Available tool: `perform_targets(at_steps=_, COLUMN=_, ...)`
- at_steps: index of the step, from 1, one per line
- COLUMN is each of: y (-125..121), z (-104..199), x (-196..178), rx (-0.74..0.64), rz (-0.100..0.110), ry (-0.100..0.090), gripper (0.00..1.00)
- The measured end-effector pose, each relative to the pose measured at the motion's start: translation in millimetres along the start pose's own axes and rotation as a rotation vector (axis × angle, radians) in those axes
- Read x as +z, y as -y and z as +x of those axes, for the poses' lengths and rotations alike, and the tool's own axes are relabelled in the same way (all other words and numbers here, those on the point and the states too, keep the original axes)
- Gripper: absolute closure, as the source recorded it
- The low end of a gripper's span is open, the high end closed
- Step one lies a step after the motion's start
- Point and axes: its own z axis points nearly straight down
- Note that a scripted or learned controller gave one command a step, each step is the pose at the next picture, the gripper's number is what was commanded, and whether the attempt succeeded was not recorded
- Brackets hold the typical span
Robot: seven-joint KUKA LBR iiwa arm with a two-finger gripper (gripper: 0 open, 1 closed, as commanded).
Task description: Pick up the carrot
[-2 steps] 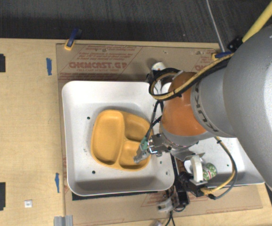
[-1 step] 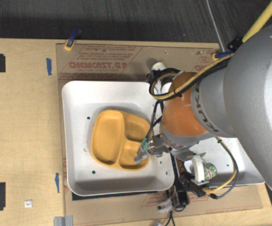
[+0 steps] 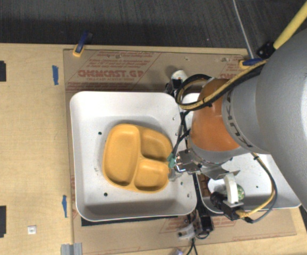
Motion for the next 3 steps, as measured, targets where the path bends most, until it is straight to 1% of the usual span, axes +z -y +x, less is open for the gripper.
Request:
perform_targets(at_steps=1, y=-8, z=0, x=-125, rx=0.334, rz=-0.040, ry=-0.029, gripper=1.00)
perform_targets(at_steps=2, y=5, z=21, x=-57, rx=0.299, rz=-0.037, ry=-0.029, gripper=1.00)
perform_targets(at_steps=3, y=-8, z=89, x=-53, rx=0.123, rz=-0.042, ry=-0.025, gripper=1.00)
